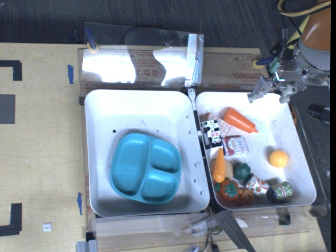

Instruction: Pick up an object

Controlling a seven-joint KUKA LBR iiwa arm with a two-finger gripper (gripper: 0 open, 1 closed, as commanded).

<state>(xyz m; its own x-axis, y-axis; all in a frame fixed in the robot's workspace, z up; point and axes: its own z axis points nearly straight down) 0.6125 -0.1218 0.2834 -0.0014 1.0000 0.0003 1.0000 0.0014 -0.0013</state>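
The pale wooden bench [42, 156] carries two shallow white bins side by side. The left white bin [100, 109] holds a blue plastic divided plate [146, 167], lying flat toward the bin's near edge.

The right white bin [299, 156] holds the loose things. An orange cone-shaped plastic carrot [239, 120] lies tilted near the bin's far-left part. Just beside it, against the left wall, sits a small black-and-white patterned box [211, 132], and a flat red-and-white packet [235, 144] lies next to that. A small orange ball [278, 158] rests alone toward the right wall. Along the near edge a cluster crowds together: a slim orange vegetable toy [219, 167], a dark green lump [242, 171], a red tomato-like toy [230, 190], a red-and-white can [258, 185] and a dark green and red can [280, 191], several of them touching.

The grey arm with its orange band [318, 33] hangs at the far-right corner of the right bin. Its pincer [270, 91] sits above the bin's far rim, apart from every object, nothing between its fingers; whether they are spread or closed I cannot tell.
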